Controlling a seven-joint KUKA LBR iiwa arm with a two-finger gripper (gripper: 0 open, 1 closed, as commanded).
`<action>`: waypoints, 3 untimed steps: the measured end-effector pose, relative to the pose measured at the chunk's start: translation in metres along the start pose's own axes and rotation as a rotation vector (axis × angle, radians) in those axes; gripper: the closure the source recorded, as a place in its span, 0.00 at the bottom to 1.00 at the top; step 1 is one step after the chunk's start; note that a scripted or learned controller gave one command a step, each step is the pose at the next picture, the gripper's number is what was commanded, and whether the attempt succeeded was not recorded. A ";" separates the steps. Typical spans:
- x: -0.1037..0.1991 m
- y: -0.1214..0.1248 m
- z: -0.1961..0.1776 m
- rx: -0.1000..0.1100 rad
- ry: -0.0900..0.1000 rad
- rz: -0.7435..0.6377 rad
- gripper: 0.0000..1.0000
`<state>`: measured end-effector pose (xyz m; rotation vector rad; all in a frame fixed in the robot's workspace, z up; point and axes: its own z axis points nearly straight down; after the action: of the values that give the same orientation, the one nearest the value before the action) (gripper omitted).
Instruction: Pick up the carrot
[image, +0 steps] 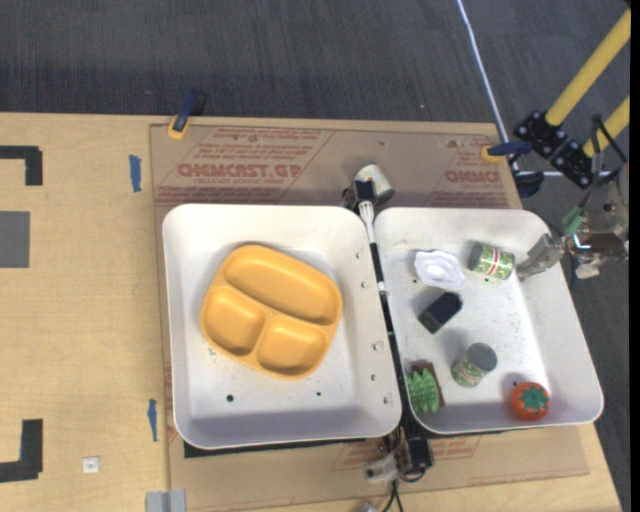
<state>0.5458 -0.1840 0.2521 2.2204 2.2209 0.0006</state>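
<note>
Your carrot (529, 399), a stubby orange piece with a green top, is lying in the near right corner of the right bin (560, 330), well apart from the gripper (550, 252). Just left of it a grey-capped jar (474, 365) is resting, and further left, beside the bin's left wall, a green ridged item (424, 388) is lying. Toward the middle a black block (439, 311) is sitting tilted, with a white crumpled piece (438, 267) just beyond it. A green and white can (491, 262) is lying on its side toward the far right. You are seeing the gripper reaching in at the right bin's far right edge, just beside that can; I cannot tell how the fingers are set. In the left bin (190, 300) a yellow divided tray (270, 309) is sitting. Both bins are resting on the cardboard-covered worktop (80, 300).
</note>
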 end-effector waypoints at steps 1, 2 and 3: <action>0.058 -0.010 0.144 -0.006 0.000 0.245 0.00; 0.130 -0.053 0.068 0.002 0.001 0.449 0.00; 0.213 -0.066 0.068 0.002 0.001 0.849 0.00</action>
<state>0.4795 0.0286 0.1844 2.9404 1.1093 -0.0005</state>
